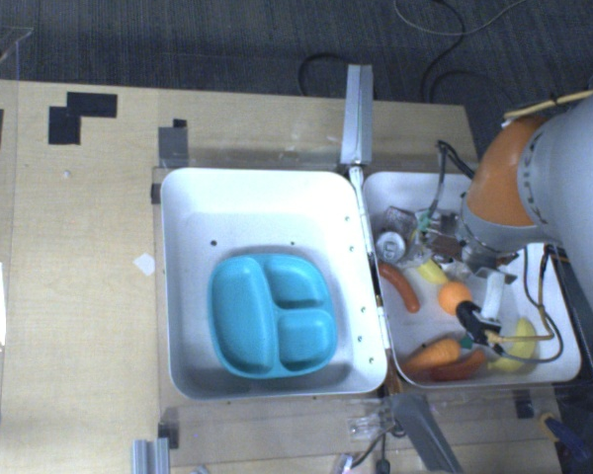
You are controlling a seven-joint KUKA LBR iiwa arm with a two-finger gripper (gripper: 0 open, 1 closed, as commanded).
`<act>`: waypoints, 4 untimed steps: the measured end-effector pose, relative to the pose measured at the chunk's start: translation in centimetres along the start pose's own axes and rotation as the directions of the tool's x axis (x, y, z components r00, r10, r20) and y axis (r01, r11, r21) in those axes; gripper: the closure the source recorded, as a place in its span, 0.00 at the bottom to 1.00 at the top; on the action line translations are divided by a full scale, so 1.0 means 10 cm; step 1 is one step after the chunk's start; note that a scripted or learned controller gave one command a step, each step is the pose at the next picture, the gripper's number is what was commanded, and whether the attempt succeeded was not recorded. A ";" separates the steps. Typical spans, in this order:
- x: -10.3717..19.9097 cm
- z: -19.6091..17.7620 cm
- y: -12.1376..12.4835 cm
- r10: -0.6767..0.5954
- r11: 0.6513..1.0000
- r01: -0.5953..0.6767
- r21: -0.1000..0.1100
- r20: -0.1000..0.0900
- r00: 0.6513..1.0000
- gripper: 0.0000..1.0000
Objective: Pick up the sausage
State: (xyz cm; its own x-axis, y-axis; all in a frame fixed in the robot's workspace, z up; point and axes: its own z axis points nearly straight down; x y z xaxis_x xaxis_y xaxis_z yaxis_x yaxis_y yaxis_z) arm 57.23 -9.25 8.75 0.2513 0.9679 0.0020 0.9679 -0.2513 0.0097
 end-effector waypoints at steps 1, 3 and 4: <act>0.03 -0.01 -0.15 0.124 0.992 -0.124 -0.005 -0.001 0.992 0.00; 0.04 -0.09 -0.25 0.333 0.943 -0.333 -0.001 -0.004 0.943 1.00; -0.10 0.00 0.13 0.467 0.884 -0.467 0.002 0.001 0.884 1.00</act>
State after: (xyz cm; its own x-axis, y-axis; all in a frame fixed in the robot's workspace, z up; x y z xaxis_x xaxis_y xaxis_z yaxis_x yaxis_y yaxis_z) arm 58.23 -10.59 8.80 0.6743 0.7384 0.0057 0.7384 -0.6743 0.0053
